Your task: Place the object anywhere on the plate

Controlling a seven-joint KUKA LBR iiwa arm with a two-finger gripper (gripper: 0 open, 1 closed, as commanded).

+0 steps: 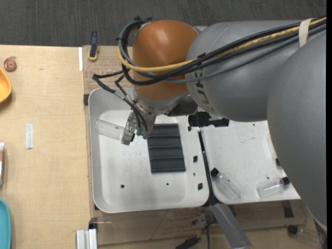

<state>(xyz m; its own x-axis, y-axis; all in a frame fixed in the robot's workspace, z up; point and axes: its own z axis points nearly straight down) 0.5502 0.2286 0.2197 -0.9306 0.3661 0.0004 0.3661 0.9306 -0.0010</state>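
Clear tube (pixel 107 127) lying in the left bin (pixel 104 191), touching the end effector (pixel 130 133).
It lies just left of the dark ridged plate (pixel 166 148); whether the end effector is clenched or released, I cannot tell.

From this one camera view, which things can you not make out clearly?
- Gripper: small under the arm's orange band; finger state unreadable.
- Clear tube in the left bin: touching the gripper or not, unclear.
- Right bin: its far part hidden by the grey arm.
- Orange item: cut off by the left edge.
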